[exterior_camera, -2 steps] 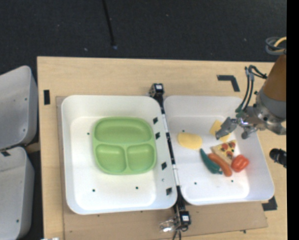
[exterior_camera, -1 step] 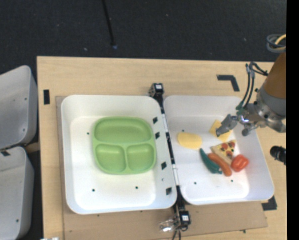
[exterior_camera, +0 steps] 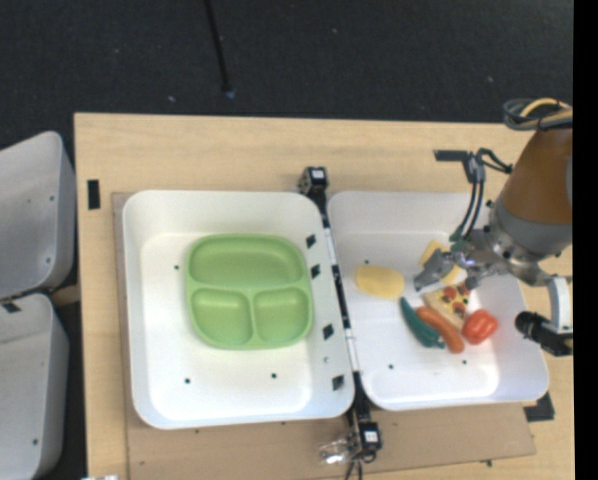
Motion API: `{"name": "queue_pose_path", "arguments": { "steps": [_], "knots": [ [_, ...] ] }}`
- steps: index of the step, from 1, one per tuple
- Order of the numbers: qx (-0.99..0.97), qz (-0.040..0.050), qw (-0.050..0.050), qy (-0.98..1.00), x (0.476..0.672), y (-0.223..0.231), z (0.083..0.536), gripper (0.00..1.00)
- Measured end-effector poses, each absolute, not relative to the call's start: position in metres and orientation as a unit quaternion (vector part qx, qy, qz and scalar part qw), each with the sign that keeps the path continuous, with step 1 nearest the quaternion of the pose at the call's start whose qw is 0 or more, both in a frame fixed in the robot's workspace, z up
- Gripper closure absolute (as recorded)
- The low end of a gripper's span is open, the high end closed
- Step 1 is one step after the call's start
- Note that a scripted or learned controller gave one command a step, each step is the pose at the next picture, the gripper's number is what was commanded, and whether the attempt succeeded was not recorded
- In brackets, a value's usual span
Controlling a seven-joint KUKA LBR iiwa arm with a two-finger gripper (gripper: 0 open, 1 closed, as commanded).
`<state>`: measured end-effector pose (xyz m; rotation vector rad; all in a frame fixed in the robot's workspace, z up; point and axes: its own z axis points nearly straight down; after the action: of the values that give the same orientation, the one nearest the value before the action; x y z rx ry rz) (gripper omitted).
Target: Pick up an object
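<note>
Hovering pincer (exterior_camera: 447, 271) over the right bin (exterior_camera: 399, 388); grip state unclear.
Yellow piece (exterior_camera: 380, 282) at nine o'clock, orange carrot (exterior_camera: 445, 330) at six.

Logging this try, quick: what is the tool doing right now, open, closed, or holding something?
Tool: low over the toy food pile in the right bin; open or closed cannot be told.

Green three-compartment tray (exterior_camera: 247, 290) in the left white bin (exterior_camera: 139, 368)
</note>
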<state>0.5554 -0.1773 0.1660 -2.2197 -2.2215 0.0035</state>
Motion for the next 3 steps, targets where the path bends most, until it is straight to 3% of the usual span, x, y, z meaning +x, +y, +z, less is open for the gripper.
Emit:
{"name": "queue_pose_path", "arguments": {
  "steps": [1, 2, 3],
  "knots": [
    [-0.707, 0.0015, 0.001, -0.707, 0.552, -0.187, 0.108, 0.00],
    [-0.708, -0.0012, -0.004, -0.706, 0.555, -0.189, 0.106, 0.00],
    [-0.710, -0.0025, -0.009, -0.704, 0.557, -0.192, 0.118, 1.00]
  ]
}}
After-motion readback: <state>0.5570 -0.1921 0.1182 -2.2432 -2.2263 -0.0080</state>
